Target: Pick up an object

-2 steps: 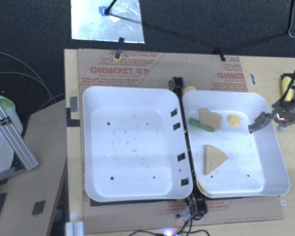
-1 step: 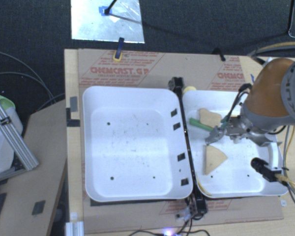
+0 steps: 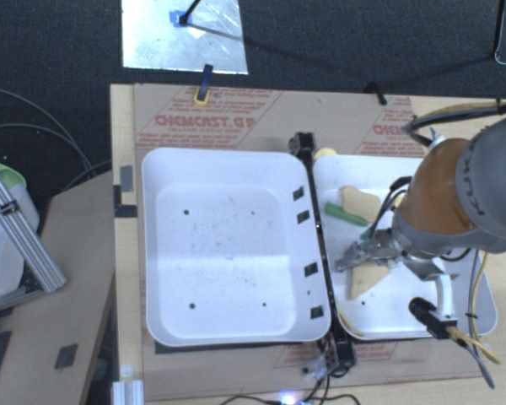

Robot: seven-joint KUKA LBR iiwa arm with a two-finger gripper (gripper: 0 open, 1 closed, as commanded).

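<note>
Metal sheet (image 3: 184, 22) — beyond lettered board (image 3: 236, 116)

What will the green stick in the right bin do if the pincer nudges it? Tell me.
The green stick looks thin and straight, so probably stiff and light. It lies flat, one end against a tan piece, so a nudge would likely slide or pivot it. If round, it may roll; its section is unclear.

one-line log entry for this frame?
arm over right bin | gripper low beside tan wedge | green stick untouched | no grasp seen
</note>
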